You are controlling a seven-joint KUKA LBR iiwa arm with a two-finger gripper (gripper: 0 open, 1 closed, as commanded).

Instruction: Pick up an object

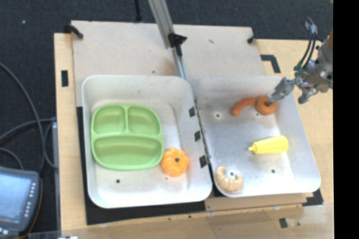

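I note the jaws' state cannot be told beside the orange curved toy near the right bin's far edge; I would centre before closing.

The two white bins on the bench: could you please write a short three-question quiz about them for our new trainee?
1. True or false: the green divided plate lies in the left bin.
2. Which object is the end effector nearest? A) yellow bottle B) orange curved piece C) small pumpkin
3. Fill in: the speckled round item sits in the right bin's near-______ corner.

Key: 1 true; 2 B; 3 left.
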